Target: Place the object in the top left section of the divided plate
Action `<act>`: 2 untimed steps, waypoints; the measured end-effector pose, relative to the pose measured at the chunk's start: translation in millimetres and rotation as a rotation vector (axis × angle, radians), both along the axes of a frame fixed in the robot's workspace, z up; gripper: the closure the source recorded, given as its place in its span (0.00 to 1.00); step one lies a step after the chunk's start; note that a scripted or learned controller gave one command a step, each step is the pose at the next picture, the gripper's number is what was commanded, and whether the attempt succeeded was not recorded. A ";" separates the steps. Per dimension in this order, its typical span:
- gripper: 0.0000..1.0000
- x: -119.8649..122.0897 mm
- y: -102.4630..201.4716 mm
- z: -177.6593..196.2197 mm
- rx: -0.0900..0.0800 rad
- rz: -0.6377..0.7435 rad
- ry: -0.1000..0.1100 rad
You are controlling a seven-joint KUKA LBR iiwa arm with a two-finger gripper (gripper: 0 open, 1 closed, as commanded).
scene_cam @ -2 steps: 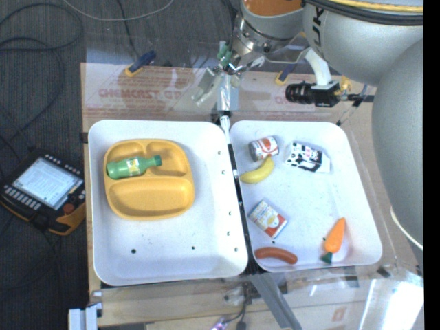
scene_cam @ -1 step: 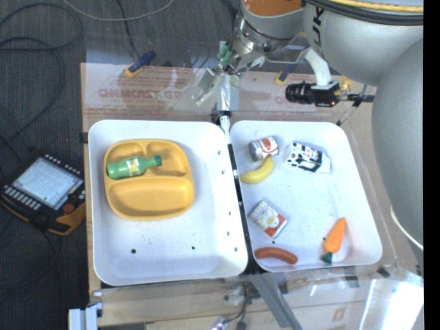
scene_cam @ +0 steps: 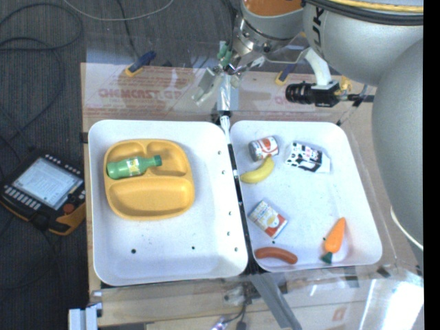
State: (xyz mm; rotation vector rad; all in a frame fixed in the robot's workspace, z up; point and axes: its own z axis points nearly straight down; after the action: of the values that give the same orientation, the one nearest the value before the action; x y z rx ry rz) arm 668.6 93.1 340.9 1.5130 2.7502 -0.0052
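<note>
A yellow divided plate (scene_cam: 152,199) sits in the left bin (scene_cam: 165,256). A green bottle (scene_cam: 133,166) lies on its side in the plate's top left section, with its cap end reaching over the divider toward the top right section. My gripper (scene_cam: 214,100) hangs over the bench behind the bins, near the seam between them. It is well apart from the plate and bottle. Its translucent fingers (scene_cam: 203,89) look spread, with nothing between them.
The right bin (scene_cam: 357,198) holds a small can (scene_cam: 263,147), a banana (scene_cam: 257,172), a black-and-white carton (scene_cam: 306,157), a small box (scene_cam: 267,218), a sausage (scene_cam: 276,255) and a carrot (scene_cam: 334,238). A handheld pendant (scene_cam: 45,191) lies left of the bench.
</note>
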 end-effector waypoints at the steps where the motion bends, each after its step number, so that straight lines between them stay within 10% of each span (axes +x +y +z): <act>1: 0.00 0.0 0.0 0.0 0.000 0.000 0.000; 2: 0.00 0.0 0.0 0.0 0.000 0.000 0.000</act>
State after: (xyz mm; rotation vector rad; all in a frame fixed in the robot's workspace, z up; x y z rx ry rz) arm 668.6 93.1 340.9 1.5131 2.7502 -0.0052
